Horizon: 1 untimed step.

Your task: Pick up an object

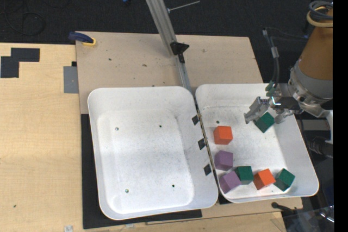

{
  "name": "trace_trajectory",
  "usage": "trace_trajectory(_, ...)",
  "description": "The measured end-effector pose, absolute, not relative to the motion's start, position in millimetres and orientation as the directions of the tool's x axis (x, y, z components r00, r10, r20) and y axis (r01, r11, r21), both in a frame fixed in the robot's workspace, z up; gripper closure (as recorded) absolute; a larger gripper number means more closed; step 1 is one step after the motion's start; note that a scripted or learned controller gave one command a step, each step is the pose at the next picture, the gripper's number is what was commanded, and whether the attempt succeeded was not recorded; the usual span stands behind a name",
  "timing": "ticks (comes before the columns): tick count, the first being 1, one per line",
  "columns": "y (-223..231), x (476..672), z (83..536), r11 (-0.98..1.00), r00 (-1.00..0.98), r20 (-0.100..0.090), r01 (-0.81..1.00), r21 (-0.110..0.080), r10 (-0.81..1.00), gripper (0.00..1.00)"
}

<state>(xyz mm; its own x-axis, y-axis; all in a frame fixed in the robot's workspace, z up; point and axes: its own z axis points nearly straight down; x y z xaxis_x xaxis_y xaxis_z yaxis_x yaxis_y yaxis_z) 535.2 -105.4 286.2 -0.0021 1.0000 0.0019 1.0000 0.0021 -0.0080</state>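
- A pale wooden bench [32, 133] fills the left, with a tan board [136, 60] behind the bins and dark floor beyond.
- Two shallow white bins: left bin [109, 103]; right bin [302, 171].
- A slanted aluminium bar [157, 8] rises behind.
- The gripper [265, 112] hangs over the right bin, fingers closed around a green block [265, 123].
- Orange, purple and green blocks lie below, including an orange cube [223, 135].
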Motion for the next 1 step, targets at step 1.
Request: trace_trajectory(1, -107.3, 535.6, 288.4, -0.003, 0.003, 0.001, 1.000, -0.003, 1.000, 0.00)
